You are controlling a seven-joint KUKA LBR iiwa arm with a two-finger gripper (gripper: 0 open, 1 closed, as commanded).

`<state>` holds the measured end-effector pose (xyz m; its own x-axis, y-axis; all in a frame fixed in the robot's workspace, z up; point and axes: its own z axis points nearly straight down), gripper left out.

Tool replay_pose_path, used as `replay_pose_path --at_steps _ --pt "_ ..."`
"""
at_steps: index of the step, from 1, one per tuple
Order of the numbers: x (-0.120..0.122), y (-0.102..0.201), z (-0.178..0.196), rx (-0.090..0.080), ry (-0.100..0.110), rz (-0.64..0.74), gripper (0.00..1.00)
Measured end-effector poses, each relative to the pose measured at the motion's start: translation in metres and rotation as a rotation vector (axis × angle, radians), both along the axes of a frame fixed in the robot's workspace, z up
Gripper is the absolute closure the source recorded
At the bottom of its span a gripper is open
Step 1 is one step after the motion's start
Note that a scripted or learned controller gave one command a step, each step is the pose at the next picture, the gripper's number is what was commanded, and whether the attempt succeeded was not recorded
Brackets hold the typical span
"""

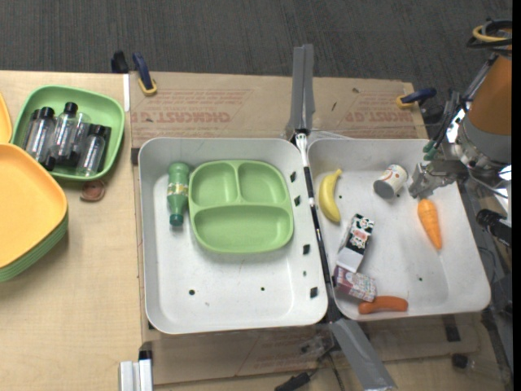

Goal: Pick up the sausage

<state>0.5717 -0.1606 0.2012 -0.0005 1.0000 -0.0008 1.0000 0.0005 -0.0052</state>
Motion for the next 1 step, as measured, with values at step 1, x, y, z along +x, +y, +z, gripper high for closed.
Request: replay_pose_path --at_steps 1 --pt "-0.0002 -0.0017 0.0082 -0.001 0.001 -0.002 1.00"
